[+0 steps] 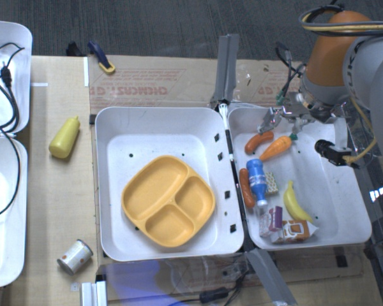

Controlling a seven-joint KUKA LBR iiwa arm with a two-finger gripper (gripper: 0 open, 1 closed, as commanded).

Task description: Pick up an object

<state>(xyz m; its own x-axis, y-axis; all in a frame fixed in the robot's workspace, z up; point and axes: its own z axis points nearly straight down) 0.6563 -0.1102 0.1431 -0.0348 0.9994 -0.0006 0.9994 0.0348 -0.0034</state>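
Note:
The right bin [335,199] holds two orange carrot-like pieces, one [258,141] at the upper left and one [276,147] beside it. It also holds a blue bottle [256,180], a reddish sausage [246,189], a yellow banana [294,203] and a small carton [287,229]. My gripper [281,127] hangs over the bin's upper left part, just above the two orange pieces. Its fingers [269,121] stand apart and open, with nothing between them.
A yellow divided plate [169,199] lies in the left bin [115,139]. On the bench to the left are a yellow squeeze bottle [64,138], a small can [75,255] and a blue-handled tool [100,57]. A grey post [226,69] rises between the bins at the back.

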